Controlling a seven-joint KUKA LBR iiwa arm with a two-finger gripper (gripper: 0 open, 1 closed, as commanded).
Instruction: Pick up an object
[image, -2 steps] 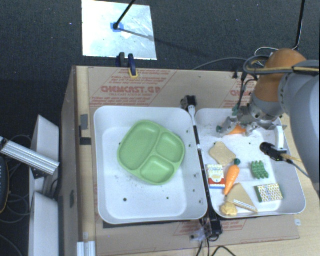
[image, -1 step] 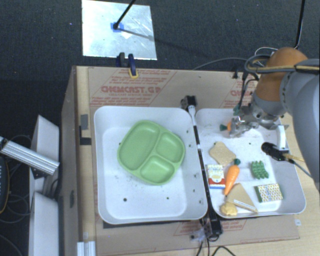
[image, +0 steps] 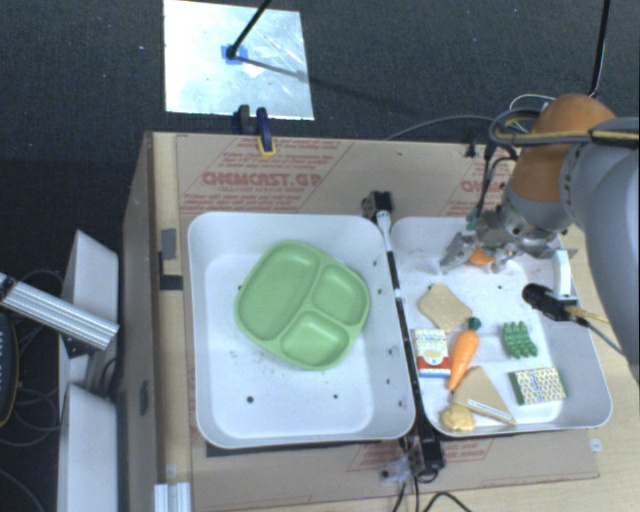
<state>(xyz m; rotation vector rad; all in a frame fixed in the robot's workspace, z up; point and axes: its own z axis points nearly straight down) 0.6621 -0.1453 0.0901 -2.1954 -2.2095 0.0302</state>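
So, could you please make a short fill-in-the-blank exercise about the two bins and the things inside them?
1. The green divided plate lies in the ____ bin.
2. The toy carrot lies in the ____ bin.
3. The gripper is above the right bin's ____ end.
4. The plate has ____ compartments.

Missing words: left; right; far; three

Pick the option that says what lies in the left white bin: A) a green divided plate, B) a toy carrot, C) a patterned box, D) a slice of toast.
A: the light green plastic plate with three compartments lies alone in the shallow white left bin.
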